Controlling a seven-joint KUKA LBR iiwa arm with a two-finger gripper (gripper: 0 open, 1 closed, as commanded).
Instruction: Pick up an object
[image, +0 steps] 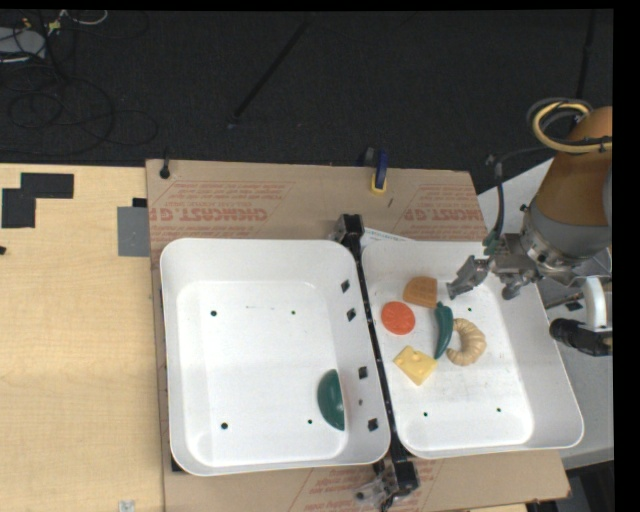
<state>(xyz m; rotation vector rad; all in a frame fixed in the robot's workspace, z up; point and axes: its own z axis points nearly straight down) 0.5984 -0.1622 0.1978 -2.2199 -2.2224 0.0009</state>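
Over the right bin, at its upper right part, the arm reaches in with the gripper hovering spread wide and grasping nothing, its fingers apart above the bin floor. The likely targets lie just left and below it: a curled tan croissant-like piece, a green pepper-like piece touching it, a red disc, a yellow wedge and a brown piece. A good grasp would favour an item with free sides, such as the brown piece, descending squarely so neighbours are not nudged. A dark green object sits in the left bin beside the divider. The fingertips are small and blurred, and their height above the floor is hard to judge.
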